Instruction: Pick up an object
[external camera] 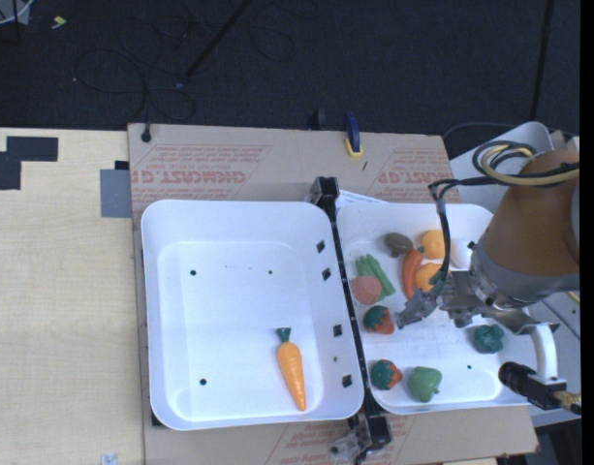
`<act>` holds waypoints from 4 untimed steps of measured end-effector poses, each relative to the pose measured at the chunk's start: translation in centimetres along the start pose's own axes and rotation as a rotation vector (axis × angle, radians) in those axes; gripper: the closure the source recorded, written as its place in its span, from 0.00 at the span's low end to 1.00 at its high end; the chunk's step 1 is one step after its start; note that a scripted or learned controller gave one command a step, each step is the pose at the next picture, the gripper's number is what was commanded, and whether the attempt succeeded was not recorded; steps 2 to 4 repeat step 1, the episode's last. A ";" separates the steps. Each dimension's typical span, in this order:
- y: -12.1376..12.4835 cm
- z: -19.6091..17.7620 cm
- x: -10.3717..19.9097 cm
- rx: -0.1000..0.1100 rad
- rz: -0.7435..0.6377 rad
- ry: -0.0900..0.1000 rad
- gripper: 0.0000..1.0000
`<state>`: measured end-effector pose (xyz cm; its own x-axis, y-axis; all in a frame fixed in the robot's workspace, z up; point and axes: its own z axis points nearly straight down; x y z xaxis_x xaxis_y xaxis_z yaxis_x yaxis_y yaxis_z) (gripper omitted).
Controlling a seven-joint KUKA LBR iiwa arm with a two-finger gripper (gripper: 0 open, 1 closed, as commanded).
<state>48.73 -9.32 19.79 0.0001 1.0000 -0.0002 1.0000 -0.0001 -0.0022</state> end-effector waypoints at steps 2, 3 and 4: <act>4.3 1.1 7.7 0.000 -0.006 0.002 0.00; 4.3 1.1 7.7 0.000 -0.006 0.002 0.00; 4.3 1.1 7.7 0.000 -0.006 0.002 0.00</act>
